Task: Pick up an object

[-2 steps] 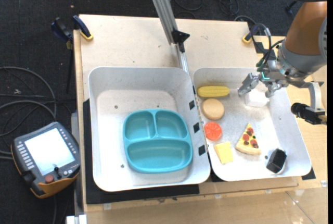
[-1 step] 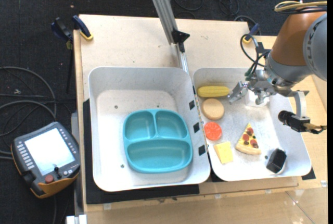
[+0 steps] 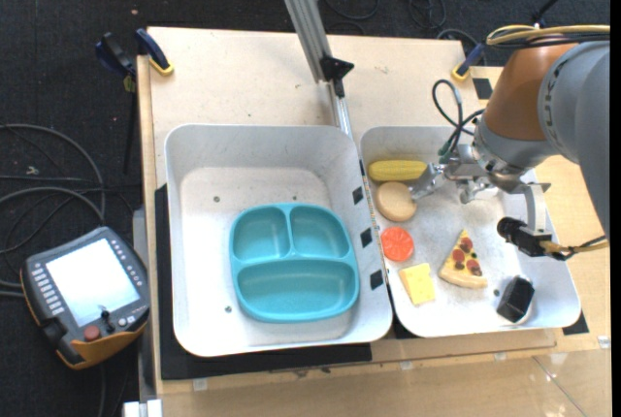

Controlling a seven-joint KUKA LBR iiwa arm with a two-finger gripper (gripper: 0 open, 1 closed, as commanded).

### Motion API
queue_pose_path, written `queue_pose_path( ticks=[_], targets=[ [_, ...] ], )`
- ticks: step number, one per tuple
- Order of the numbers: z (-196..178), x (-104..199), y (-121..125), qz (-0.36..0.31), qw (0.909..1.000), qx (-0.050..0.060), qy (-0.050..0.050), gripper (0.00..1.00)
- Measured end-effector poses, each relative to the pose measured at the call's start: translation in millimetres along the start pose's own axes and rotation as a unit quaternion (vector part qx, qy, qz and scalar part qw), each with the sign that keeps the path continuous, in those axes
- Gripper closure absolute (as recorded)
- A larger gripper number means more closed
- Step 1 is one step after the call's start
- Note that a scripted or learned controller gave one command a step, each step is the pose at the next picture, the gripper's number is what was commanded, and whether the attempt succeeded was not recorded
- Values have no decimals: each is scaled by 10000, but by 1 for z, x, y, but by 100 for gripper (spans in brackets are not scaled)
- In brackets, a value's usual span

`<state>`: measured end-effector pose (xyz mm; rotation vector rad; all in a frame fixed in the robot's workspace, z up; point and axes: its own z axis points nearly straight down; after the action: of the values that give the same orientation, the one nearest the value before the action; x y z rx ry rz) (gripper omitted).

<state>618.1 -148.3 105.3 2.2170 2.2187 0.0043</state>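
Black block (image 3: 514, 299) against bin rim (image 3: 572, 304)

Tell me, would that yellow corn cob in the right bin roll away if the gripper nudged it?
Probably, somewhat. The corn cob looks rounded and lies on its side, so a sideways nudge could roll it. The tan round piece sits close beside it and might stop it. It looks like a stiff, light toy, likely smooth, so the gripper may slip.

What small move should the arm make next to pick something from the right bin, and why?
Probably ease the tool down and slightly toward the left bin, onto the yellow corn cob. The tool sits right beside the cob's end in the right bin, with the round bun just below, so the cob looks the nearest target.
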Motion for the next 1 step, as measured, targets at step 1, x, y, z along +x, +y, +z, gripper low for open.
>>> queue_pose_path(
  ticks=[1],
  targets=[
    [7, 0, 2, -7, 10000, -2, -4, 0]
  ],
)
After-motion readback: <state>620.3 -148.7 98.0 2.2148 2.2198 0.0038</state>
